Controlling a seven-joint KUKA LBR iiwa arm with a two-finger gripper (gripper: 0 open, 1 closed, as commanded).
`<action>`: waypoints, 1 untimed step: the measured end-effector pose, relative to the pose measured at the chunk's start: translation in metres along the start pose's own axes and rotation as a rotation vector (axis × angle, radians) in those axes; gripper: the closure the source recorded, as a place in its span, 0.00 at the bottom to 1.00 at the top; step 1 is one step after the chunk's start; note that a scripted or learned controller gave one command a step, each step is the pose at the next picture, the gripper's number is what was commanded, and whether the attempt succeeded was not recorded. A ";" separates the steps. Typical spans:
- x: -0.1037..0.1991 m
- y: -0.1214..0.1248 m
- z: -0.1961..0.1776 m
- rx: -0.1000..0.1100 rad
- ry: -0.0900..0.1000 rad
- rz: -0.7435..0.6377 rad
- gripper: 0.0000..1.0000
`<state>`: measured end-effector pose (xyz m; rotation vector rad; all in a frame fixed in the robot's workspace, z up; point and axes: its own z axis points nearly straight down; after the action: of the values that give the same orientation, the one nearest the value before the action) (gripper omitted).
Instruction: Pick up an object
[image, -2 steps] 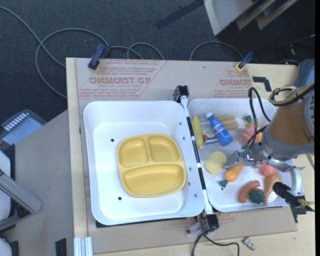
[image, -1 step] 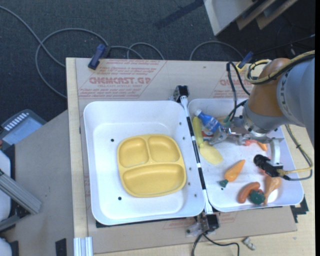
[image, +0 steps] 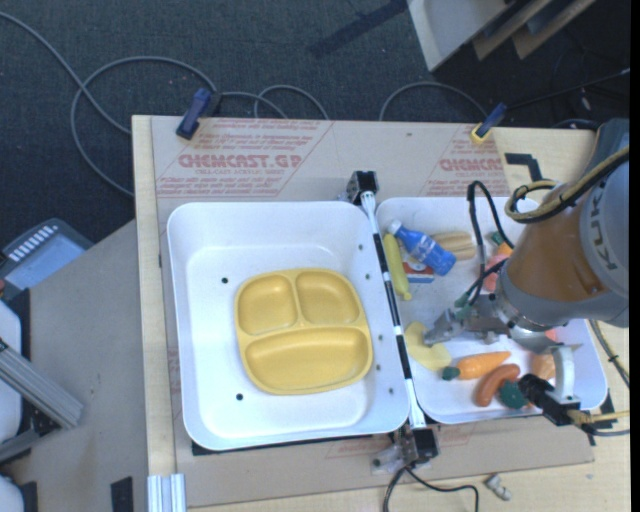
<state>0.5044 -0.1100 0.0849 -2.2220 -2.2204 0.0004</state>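
Over the right-hand bin (image: 592, 372) the grey arm reaches in, and its gripper (image: 447, 326) hangs low near that bin's left side, above a pale yellow piece (image: 430, 356) lying on the bin floor. Whether the gripper is open or closed I cannot tell from this slant. Candidates for picking all sit in this bin: a blue-and-white bottle (image: 424, 249) towards the back, a yellow banana-like piece (image: 396, 268) along the left wall, an orange carrot (image: 484, 361) and a reddish sausage (image: 496, 383) near the front. The left bin (image: 200, 300) holds a yellow divided plate (image: 300, 330). To do this step well, I judge the arm should commit to one item with free space around it, descend straight, straddle its narrow axis, and avoid the bin wall and crowded neighbours; the pale piece lies flat and may be hard to catch.
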 end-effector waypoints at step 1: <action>-0.038 0.065 -0.094 -0.003 -0.001 -0.001 0.00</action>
<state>0.5694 -0.1478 0.1785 -2.2228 -2.2236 -0.0011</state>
